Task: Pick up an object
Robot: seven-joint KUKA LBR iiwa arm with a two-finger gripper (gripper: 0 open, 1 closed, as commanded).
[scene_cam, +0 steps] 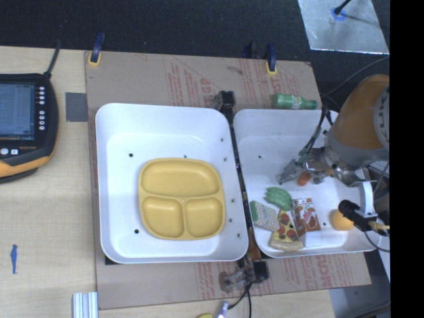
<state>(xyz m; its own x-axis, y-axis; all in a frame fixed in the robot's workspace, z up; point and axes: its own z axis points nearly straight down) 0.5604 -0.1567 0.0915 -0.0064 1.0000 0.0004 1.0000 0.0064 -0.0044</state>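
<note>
The two-finger gripper (299,173) hangs over the right white bin (265,134), narrow fingers pinching a small orange piece (303,177). Nearer lie a green leaf-shaped toy (279,196) and a pizza-slice toy (287,232). A yellow divided plastic tray (180,198) sits in the left bin (119,131).

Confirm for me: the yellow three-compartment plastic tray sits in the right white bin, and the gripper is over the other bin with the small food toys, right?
Not quite. The camera view shows the yellow three-compartment plastic tray in the left white bin. The gripper is over the right white bin with the small food toys.
</note>
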